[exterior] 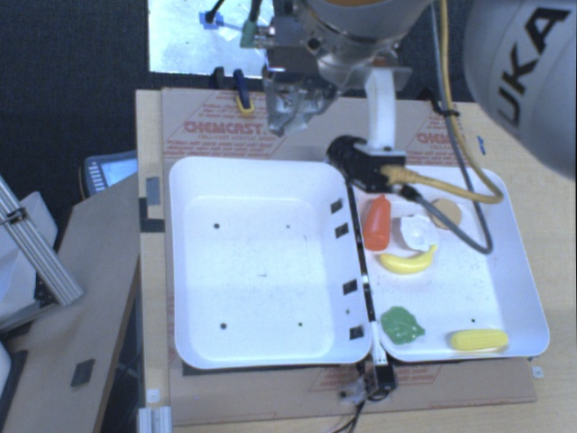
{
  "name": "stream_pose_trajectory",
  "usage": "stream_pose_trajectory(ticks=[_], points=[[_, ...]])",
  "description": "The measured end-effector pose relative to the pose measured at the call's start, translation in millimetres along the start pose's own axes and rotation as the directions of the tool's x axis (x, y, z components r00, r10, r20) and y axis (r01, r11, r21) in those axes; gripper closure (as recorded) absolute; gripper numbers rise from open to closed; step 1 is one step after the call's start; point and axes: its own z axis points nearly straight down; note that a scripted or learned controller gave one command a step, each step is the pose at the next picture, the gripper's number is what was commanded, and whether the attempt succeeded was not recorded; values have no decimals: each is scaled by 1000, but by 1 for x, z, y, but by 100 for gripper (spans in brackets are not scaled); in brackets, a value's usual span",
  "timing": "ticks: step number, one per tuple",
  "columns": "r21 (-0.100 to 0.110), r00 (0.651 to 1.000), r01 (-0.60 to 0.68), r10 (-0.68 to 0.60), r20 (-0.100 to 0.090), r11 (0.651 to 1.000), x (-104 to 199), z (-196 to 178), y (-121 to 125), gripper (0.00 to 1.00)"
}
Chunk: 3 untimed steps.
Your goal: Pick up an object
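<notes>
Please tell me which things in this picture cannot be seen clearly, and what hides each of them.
- Gripper: camera view, blurred and crowded by the wrist hardware, so the finger state cannot be told.
- Tan round object: partly crossed by the yellow cable; its identity is unclear.
- White object: pale against the right bin, so its shape is hard to read.
- Arm: cut off by the top and right edges.

Wooden bench (108, 242), dark floor (63, 61)

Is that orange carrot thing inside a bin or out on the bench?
Inside. The orange carrot lies flat on the right bin floor, near its left wall, just above the yellow banana.
</notes>
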Motion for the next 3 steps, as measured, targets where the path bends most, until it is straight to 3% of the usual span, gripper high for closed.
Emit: stream_pose_trajectory(ticks=[1,2,3], points=[[3,1000,3,-3,1,1000,0,-8,1,100],[2,1000,-7,7,3,1000,-1,-23,49,100],[10,1000,-7,7,5,1000,-1,33,36,100]])
